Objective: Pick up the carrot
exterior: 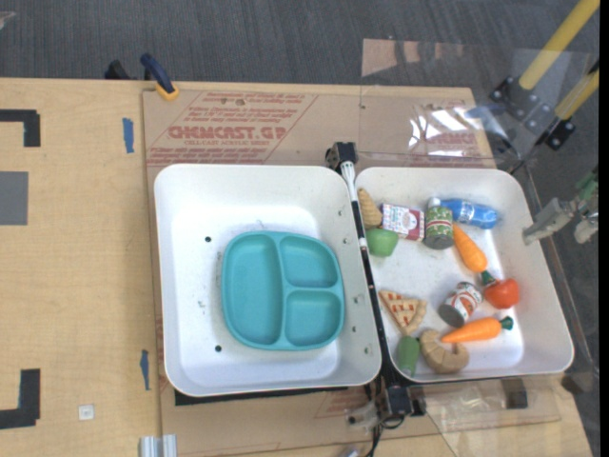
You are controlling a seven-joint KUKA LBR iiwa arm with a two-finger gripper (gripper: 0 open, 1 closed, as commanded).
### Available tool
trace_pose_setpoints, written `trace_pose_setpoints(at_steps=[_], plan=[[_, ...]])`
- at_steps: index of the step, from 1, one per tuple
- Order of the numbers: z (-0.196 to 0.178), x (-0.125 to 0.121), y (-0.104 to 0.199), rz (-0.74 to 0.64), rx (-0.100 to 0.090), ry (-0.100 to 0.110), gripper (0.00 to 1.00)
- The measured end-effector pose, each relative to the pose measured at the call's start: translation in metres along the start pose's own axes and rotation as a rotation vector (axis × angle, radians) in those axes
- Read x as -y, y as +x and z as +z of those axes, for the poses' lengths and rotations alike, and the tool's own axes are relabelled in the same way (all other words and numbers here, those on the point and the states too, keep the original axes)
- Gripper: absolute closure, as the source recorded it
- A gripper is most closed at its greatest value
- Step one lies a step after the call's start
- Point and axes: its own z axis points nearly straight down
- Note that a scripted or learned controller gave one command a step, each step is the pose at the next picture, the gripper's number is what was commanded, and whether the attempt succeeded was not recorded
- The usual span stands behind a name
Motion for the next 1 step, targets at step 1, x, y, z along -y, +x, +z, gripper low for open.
trace_pose_setpoints(at_steps=[1], plan=[[0.1882, -0.0486, -0.0005, -0.075, -0.013, -0.006, 0.0]])
